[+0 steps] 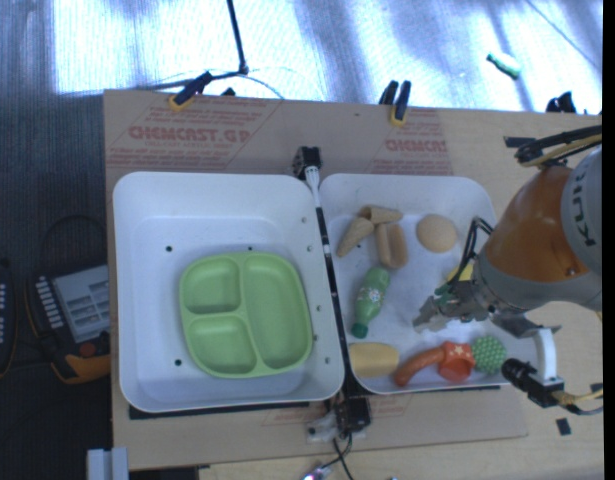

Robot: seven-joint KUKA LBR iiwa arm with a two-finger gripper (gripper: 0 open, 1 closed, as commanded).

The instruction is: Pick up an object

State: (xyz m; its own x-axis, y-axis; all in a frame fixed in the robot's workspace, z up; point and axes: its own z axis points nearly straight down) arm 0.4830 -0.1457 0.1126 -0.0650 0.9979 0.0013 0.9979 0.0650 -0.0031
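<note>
Objects in the right bin [337, 268]: three bread pieces [377, 234], one bottle [370, 299]; tool [434, 313] state unclear.

Left shallow white bin [147, 218]: light green three-compartment plastic plate [246, 313]. Right white bin [407, 190]: green plastic bottle [370, 299], tan bread-like pieces [377, 235], beige round bun [437, 233], yellow block [373, 357], orange-red sausage toy [434, 361], green spiky ball [488, 353]. Two-finger gripper [434, 313] just above the sausage toy.
</note>
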